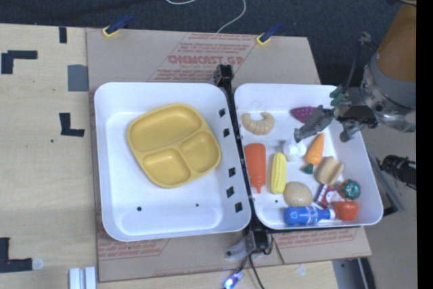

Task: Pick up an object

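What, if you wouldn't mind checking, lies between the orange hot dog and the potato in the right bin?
In the camera view, the yellow corn cob lies between the hot dog and the potato, standing lengthwise just right of the hot dog.

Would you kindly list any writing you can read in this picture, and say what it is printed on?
"CHEMCAST GP", as best it reads, in red on the brown board under the bins, behind them.
Smaller red lines around it on the board: too blurred to read.
Blue bottle label: too small to read.
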You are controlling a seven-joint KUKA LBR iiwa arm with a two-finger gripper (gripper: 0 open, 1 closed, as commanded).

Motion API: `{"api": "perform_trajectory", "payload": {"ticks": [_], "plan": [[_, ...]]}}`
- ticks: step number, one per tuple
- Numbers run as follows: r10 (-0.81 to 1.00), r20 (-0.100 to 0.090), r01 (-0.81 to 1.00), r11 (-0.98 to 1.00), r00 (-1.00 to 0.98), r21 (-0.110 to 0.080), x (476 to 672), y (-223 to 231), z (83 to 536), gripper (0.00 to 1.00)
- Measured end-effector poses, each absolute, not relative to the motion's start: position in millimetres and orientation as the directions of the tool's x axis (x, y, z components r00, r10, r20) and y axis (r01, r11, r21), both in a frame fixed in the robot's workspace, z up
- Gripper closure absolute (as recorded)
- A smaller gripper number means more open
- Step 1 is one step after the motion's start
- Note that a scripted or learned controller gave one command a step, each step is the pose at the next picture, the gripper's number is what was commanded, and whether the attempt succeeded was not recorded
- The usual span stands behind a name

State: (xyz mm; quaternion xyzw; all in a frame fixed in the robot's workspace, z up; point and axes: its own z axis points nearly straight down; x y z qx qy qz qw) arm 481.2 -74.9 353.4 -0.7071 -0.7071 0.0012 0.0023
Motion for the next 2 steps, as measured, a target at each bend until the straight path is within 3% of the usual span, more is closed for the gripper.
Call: {"api": "perform_trajectory", "payload": {"ticks": [1, 2], "plan": [[1.000, 0.000, 1.000, 0.002, -0.002, -0.003, 483.7, -75, 364, 1.00], [1.000, -0.002, 1.000, -0.006, 0.006, -0.006, 482.5, -139, 313, 1.00]]}}
